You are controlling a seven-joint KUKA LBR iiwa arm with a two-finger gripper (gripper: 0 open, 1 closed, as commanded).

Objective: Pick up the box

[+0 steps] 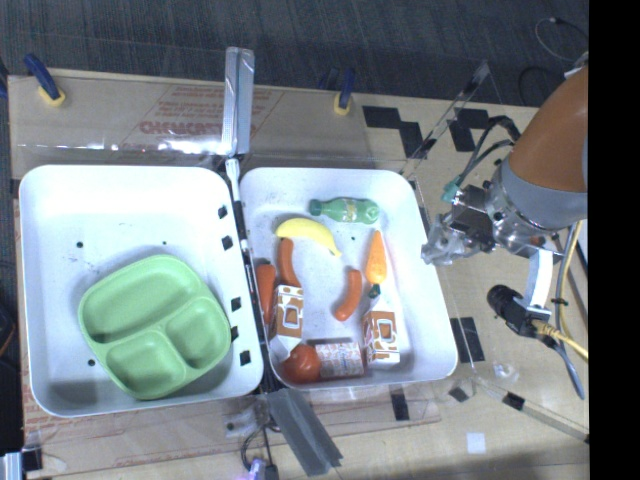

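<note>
In the camera view, the arm (545,158) is hanging to the right of the right bin (425,218), its gripper (440,248) hovering just outside the bin's right wall, and whether it is gripping anything cannot be told from here. There are two small orange-and-white boxes inside that bin: the left box (288,310) is lying against the left wall, touching a sausage (287,260) and just above a tomato (301,364), while the right box (383,335) is sitting near the bottom right corner, just below a carrot (375,258) and beside a can (337,357). The likeliest trouble appears to be crowding: a descent onto either box could be catching a neighbour instead, the can or the second sausage (349,294), or nudging the box against the wall so the grasp is slipping. The right box is lying nearer the gripper, down and to the left of it, across the bin wall and well apart.
</note>
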